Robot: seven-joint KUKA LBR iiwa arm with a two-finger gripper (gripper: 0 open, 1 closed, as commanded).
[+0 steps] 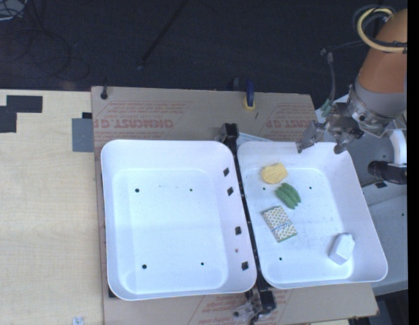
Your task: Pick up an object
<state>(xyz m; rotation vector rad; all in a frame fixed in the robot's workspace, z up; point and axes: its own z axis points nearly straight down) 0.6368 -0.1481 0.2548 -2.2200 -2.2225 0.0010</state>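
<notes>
The right bin point(371, 239) holds a yellow rounded piece point(274, 174), a green pod-like piece point(288, 195) just below it, a small patterned packet point(279, 223) and a white block point(341, 248) near the front right corner. My gripper point(323, 144) hangs above the bin's far right edge, open, with nothing between its fingers. It is up and to the right of the yellow piece, well apart from it.
The left bin point(114, 249) lies beside the right one, with black clips point(237, 230) along the shared edge. Both rest on a cardboard sheet point(168, 117). A blue-and-yellow clamp point(250, 97) stands at the cardboard's far edge.
</notes>
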